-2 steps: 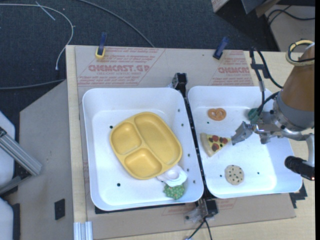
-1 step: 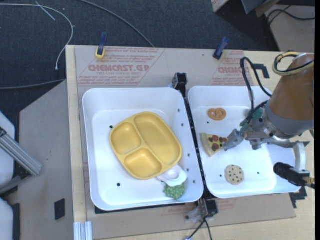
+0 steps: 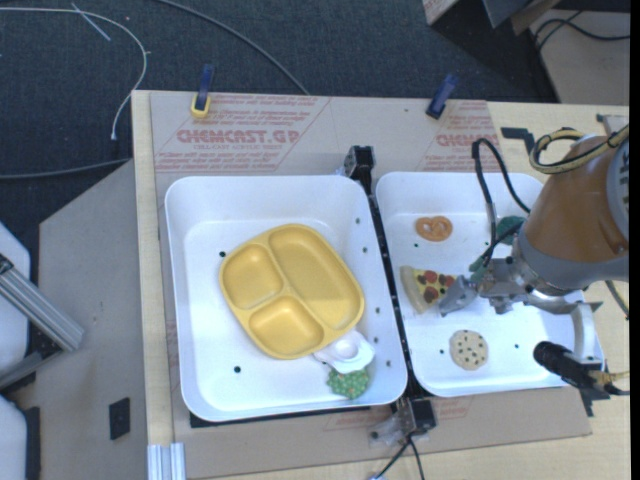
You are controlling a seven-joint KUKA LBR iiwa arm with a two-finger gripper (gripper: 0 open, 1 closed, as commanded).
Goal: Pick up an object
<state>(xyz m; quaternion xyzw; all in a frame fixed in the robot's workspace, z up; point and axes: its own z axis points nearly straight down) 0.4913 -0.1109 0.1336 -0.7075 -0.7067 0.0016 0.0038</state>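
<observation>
So far nothing is picked up. The gripper (image 3: 461,299) hangs low in the right bin (image 3: 520,373), its fingers spread with nothing between them. The pizza slice (image 3: 424,285) lies just beside its tip. Grabbing and lifting are left.

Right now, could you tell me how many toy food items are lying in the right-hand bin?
3: a pretzel at the back, a pizza slice by the gripper, a cookie in front. The arm may hide others.

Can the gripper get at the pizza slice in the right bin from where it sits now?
Probably yes: the gripper is right beside the pizza slice, with nothing between them; pretzel and cookie lie apart.
</observation>
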